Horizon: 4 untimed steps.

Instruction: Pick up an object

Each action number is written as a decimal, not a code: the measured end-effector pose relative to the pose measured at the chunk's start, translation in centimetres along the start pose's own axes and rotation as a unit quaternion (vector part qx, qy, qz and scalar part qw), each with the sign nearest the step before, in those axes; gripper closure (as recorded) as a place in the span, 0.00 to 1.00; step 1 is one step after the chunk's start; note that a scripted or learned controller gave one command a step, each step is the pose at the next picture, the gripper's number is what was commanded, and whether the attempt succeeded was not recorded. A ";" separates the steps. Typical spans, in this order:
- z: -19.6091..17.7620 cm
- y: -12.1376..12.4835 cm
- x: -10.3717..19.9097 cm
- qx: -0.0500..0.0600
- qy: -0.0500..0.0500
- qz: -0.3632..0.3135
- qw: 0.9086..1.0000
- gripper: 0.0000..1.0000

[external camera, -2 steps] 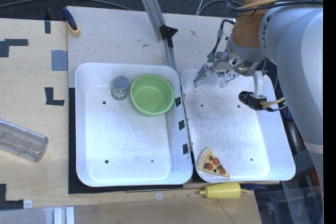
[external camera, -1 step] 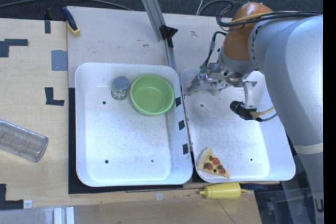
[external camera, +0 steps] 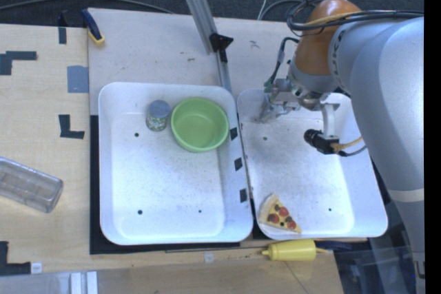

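Note:
My gripper (external camera: 264,111) hangs low over the far left corner of the right bin (external camera: 313,179), at the end of the grey arm with its orange band (external camera: 324,24). I see nothing held in it. A toy pizza slice (external camera: 279,213) lies in that bin's near left corner, well away from the gripper. In the left bin (external camera: 165,203), a green bowl (external camera: 200,124) sits upright at the far side, with a small grey-lidded can (external camera: 158,115) touching its left.
A yellow mustard bottle (external camera: 293,250) lies on the bench just in front of the right bin. A clear plastic container (external camera: 27,186) lies at the far left. A slanted metal pole (external camera: 200,3) meets the bench between the bins' far edges.

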<state>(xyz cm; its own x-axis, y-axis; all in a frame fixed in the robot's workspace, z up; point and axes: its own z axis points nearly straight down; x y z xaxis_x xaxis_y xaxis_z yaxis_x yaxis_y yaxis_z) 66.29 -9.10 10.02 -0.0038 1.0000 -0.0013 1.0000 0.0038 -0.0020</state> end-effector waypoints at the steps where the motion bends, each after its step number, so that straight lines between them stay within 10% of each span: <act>1: -4.5 0.6 -0.2 -0.002 0.001 0.001 1.000 1.00; 4: -16.4 0.9 0.9 -0.002 0.001 0.001 1.000 1.00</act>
<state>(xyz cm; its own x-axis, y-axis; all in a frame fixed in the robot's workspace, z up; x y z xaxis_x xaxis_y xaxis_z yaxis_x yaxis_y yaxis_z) 67.25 -8.17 26.41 -0.0022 1.0000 0.0003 1.0000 0.0022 0.0020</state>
